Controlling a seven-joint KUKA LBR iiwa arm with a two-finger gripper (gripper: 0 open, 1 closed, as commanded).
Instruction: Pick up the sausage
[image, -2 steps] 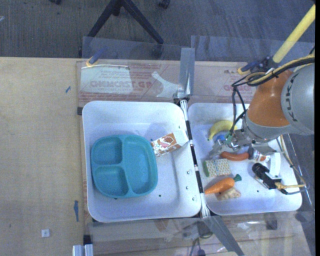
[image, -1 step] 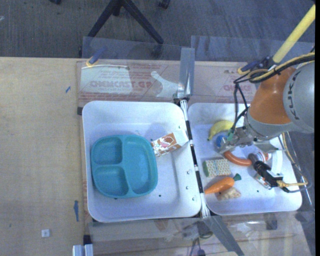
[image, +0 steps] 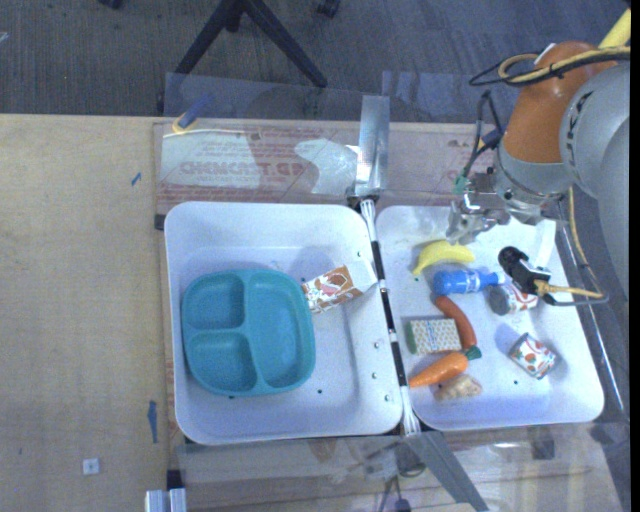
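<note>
The sausage (image: 455, 320) is a reddish-brown link lying slantwise in the middle of the right bin (image: 575, 400). Its upper end is just below a blue bottle (image: 465, 281), and its lower end is near the green top of a carrot (image: 438, 370). My gripper (image: 465, 226) hangs over the far part of the right bin, right above a yellow banana (image: 440, 256). It stands well beyond the sausage, and nothing shows between its tips.
A speckled green-grey block (image: 432, 335) lies left of the sausage, with a pale crumbly piece (image: 458, 390) below the carrot. Two small cartons (image: 533, 355) (image: 520, 297) sit to the right. The left bin (image: 200, 225) holds a teal divided plate (image: 248, 330) and another carton (image: 332, 288).
</note>
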